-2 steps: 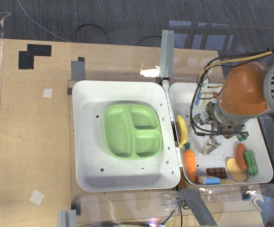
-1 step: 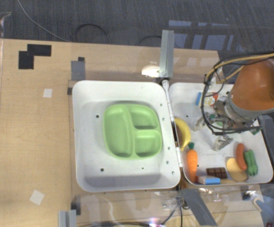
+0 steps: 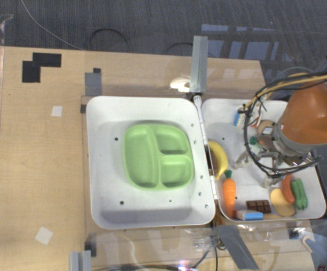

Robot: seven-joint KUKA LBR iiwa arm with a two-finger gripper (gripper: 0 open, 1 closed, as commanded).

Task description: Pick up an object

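Wooden surface (image 3: 39, 168) carries two shallow white bins side by side, touching along their shared edge. Left bin (image 3: 104, 208) holds a green divided plate (image 3: 157, 155) w/ three compartments, lying flat near the bin's centre. Right bin (image 3: 220, 120) holds the small stuff, mostly toward its near edge: banana (image 3: 219, 158) along the left wall, carrot (image 3: 229, 189) just below it w/ green top pointing to the far edge, brown chocolate bar (image 3: 257, 206) near the near edge, a pink-and-blue eraser-like block (image 3: 248, 214) just beside it at the near-left corner, a pale yellow round item (image 3: 281, 202) next to those, and a red piece (image 3: 288, 188) and green piece (image 3: 299, 193) lying side by side by the near-right corner. The arm (image 3: 313, 117) reaches over the right bin from the right edge; its orange band and cables cover the wrist. The tool (image 3: 276, 162) sits low over the bin's right half, just above the red and green pieces; whether it's released or clenched can't be told, since the arm's body hides it. A grey bracket (image 3: 199, 61) stands at the far edge between the bins.
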